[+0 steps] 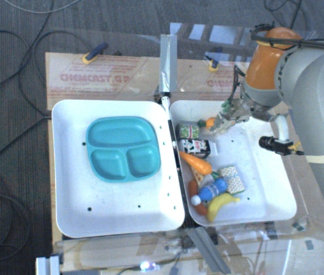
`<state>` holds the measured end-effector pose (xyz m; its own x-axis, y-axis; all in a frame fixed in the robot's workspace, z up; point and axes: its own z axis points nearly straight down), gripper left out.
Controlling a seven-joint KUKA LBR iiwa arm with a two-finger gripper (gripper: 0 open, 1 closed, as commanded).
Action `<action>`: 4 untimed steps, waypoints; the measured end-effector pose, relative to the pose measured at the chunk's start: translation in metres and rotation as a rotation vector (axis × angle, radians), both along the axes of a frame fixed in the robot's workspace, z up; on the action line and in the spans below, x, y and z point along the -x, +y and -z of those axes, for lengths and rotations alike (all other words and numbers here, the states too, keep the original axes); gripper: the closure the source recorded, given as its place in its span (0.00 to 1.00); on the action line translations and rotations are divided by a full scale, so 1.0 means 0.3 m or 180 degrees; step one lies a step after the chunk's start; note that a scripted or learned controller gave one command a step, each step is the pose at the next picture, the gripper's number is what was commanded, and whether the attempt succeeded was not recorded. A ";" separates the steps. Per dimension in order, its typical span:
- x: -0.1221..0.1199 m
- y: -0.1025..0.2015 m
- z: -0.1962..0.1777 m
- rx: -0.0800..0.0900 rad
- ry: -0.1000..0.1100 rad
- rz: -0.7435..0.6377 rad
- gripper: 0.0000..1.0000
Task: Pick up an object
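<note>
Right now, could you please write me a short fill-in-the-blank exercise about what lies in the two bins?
1. The teal divided tray lies in the ____ bin of the camera view.
2. The tray has ____ compartments.
3. The yellow banana lies near the ____ edge of the right bin.
4. The gripper hangs over the ____ bin.

Missing words: left; three; front; right

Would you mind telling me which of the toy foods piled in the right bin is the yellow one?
The banana, curved and lying at the pile's near end, beside the small bottle. The carrot farther back is orange.
</note>
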<state>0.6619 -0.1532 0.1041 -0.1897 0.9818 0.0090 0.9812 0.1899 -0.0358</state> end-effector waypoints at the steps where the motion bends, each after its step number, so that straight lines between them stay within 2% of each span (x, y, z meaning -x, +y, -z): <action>1: 0.001 0.000 0.002 0.0000 0.0005 0.0000 0.00; 2: -0.001 -0.032 0.061 -0.0013 -0.0016 -0.0146 0.00; 3: 0.088 -0.061 -0.189 0.0021 -0.0112 0.0567 0.00; 4: 0.075 -0.154 0.058 0.0018 -0.0131 0.0203 0.00</action>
